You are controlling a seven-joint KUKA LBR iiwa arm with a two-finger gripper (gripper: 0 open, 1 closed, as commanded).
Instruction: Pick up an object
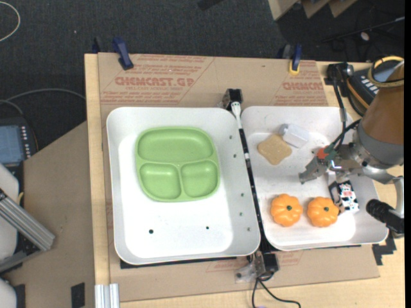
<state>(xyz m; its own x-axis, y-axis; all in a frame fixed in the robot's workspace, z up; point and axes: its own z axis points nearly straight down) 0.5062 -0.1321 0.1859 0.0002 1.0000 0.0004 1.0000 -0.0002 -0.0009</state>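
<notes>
Board [192,76] lettering reads, seemingly, "CHEMCAST GP"

bins [180,239]: smooth white plastic
divided plate [176,163]: matt green plastic
pumpkins [286,210]: glossy orange plastic
bench board [192,76]: brown printed paper

This looks like a robotics lab rather than anyone's home. A board of protective-papered sheet [212,82], printed with a maker's name, is held to the bench by blue clamps [122,52], and two white bins [173,236] sit on it side by side. A grey industrial arm with an orange band [385,117] reaches in. Loose black cables [270,290] trail over dark carpet [128,11], an aluminium rail [26,223] lies at the left, and what may be a screen [9,143] glows nearby.
</notes>
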